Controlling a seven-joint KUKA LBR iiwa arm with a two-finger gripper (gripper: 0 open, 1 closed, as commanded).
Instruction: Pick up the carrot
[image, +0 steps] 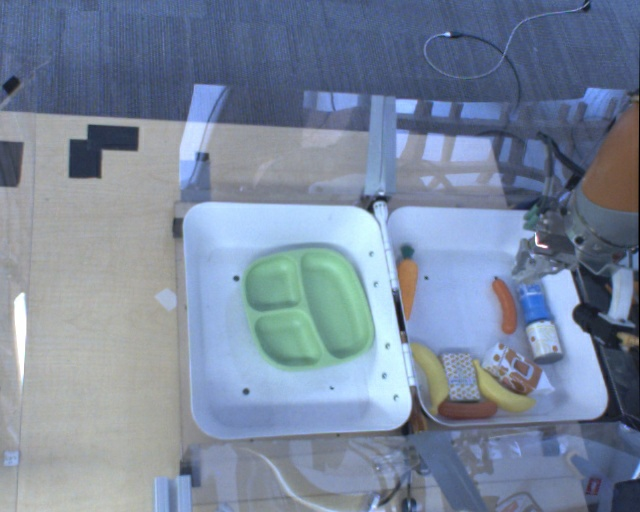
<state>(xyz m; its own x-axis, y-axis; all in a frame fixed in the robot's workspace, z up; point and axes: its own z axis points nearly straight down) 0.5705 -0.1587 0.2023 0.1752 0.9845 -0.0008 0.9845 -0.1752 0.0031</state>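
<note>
Against the right bin's left wall lies an orange, green-topped carrot (407, 283); pincer (535, 262) grip unclear.

Position: my one camera is fixed above the bench (90, 330).
Facing: it looks down at a slant, floor toward 12 o'clock.
Nearness: far enough to hold the left bin (215, 400) and the right bin (450, 240) whole.
My arm (612, 180): enters from 3 o'clock.

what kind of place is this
Likely a robot lab test bench: two white bins side by side, toy food like a carrot and bananas, and a robot arm reaching in.
</note>
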